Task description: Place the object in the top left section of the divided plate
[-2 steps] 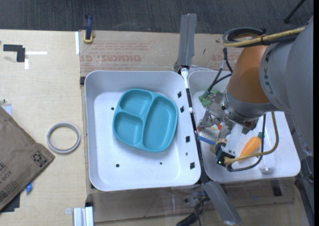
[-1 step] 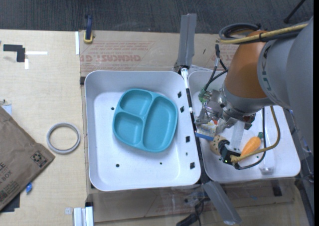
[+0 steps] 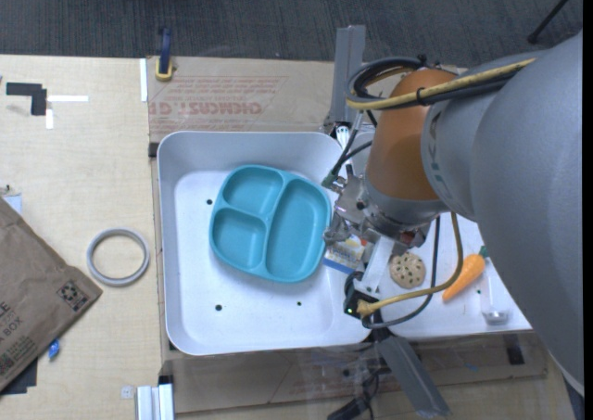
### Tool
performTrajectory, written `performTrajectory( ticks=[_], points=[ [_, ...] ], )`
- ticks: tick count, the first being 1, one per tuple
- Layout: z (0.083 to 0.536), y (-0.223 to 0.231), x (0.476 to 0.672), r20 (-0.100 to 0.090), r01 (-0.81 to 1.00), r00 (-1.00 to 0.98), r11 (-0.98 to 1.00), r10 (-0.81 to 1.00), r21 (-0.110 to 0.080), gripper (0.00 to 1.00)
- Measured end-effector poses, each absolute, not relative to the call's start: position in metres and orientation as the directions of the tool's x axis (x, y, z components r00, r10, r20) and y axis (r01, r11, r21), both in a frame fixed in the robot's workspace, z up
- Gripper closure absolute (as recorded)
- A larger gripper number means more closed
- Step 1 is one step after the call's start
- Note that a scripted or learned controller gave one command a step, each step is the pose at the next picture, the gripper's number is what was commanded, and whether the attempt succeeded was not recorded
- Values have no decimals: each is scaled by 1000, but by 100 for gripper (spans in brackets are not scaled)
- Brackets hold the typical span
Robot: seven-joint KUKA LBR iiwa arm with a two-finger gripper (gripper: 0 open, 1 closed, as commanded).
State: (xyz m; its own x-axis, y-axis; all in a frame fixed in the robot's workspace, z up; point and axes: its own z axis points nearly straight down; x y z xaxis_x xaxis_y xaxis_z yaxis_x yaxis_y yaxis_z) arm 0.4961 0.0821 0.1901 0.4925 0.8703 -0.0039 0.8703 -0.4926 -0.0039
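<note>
A turquoise divided plate with three sections lies tilted in the left white bin. All of its sections that I can see are bare. My gripper hangs low over the wall between the two bins, just off the plate's right rim, and the wrist hides its tips. A small blue and white item peeks out beneath it; what it is cannot be made out. A round speckled cookie and an orange carrot lie in the right bin, just right of the gripper.
The grey arm with its orange band covers most of the right bin. A small metallic piece lies at that bin's near right corner. A grey tape ring and a cardboard box sit on the bench at left.
</note>
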Motion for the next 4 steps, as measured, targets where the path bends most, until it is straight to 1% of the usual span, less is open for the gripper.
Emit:
performTrajectory(
  ticks=[1,2,3,4],
  points=[
    [118,106,476,-4,744,668,-668,744,-4,100],
    [93,156,548,-3,692,722,-722,692,3,100],
    [92,145,602,-5,740,672,-672,740,4,100],
    [98,116,536,-5,851,525,-525,851,-4,100]
  ],
)
